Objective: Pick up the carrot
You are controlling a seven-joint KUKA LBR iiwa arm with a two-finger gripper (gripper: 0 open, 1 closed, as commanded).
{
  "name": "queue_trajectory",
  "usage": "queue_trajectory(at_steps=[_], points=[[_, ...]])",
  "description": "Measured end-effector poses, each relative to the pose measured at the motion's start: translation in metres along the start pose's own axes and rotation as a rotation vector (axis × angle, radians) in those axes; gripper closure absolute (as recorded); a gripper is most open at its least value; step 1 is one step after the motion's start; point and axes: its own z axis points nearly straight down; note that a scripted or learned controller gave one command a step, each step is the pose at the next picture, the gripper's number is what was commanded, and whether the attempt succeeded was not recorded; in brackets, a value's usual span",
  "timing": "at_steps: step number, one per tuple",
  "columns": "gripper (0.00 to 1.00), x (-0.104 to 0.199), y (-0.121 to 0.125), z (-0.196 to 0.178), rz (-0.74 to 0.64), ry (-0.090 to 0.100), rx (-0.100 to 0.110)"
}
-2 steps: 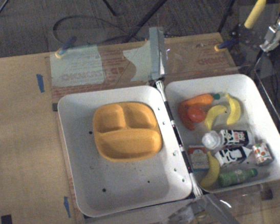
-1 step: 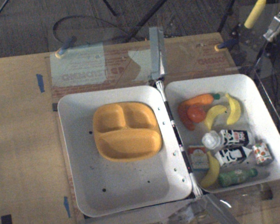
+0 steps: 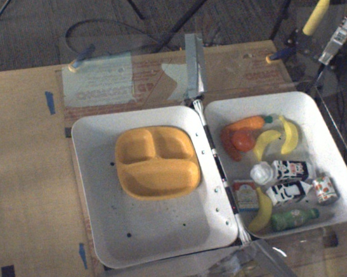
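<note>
Orange carrot (image 3: 246, 122) lies near the far-left corner of the right bin (image 3: 333, 138), just beside a tomato (image 3: 243, 139); from here I see a yellow divided plate (image 3: 158, 162) in the left bin (image 3: 98, 196).

Left bin (image 3: 104, 240) has a yellow divided plate (image 3: 157, 161); right bin (image 3: 334, 144) holds two bananas (image 3: 276, 138), a tomato (image 3: 243, 140), milk cartons (image 3: 288, 179), a green bottle (image 3: 293, 217), maybe a small can (image 3: 324, 189).
</note>
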Motion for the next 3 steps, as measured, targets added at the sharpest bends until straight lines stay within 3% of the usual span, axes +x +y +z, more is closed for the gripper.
queue_trajectory(at_steps=[1,2,3], points=[[1.0,0.003,-0.002,-0.021,-0.071,-0.007,-0.003],[1.0,0.003,-0.004,-0.023,0.03,-0.006,-0.003],[1.0,0.003,-0.004,-0.042,0.013,-0.007,-0.003]])
